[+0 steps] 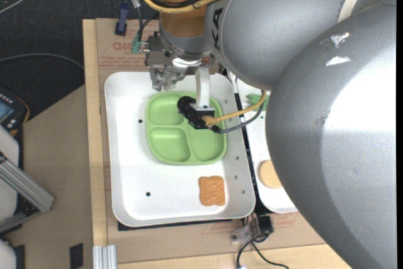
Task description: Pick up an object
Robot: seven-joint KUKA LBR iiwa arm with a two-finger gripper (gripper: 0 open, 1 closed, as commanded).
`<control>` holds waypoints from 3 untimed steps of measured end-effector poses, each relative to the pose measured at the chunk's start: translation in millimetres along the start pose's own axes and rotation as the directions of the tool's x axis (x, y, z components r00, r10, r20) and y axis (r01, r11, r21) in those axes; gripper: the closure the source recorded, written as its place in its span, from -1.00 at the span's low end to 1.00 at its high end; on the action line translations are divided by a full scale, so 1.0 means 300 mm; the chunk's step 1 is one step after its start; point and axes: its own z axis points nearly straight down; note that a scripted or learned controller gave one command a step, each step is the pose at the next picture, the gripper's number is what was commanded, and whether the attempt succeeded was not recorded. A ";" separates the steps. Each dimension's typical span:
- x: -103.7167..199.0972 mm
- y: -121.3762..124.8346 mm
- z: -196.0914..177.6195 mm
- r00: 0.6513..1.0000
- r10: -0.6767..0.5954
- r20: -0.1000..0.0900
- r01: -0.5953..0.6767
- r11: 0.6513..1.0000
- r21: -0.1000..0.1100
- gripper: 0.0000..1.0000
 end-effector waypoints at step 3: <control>-0.093 -0.156 -0.490 1.000 0.004 0.004 -0.004 1.000 0.017 1.00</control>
